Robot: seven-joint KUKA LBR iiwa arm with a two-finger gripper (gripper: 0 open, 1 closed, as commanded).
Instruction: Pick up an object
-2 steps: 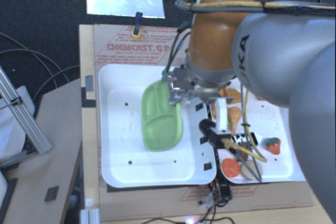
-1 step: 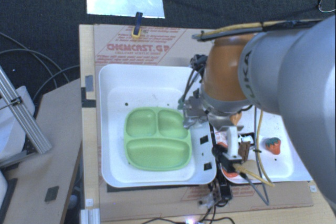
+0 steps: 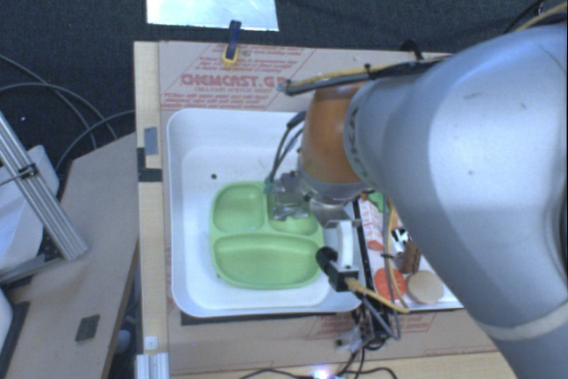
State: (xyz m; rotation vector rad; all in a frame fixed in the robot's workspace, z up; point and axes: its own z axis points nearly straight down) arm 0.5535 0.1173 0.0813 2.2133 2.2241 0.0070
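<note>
Below, the gripper (image 3: 286, 201) is seen over a green tray (image 3: 257, 255) in the left bin (image 3: 191, 191); its grip cannot be told.

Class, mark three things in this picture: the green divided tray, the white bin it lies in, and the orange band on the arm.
green divided tray (image 3: 262, 260), camera view, large front compartment.
white bin (image 3: 191, 151), camera view, bare floor near the back-left corner.
orange band (image 3: 324, 138), camera view, its middle.

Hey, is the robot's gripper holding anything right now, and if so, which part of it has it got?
It cannot be told. The gripper is down over the green divided tray in the left white bin, but the wrist hides the contact.
</note>
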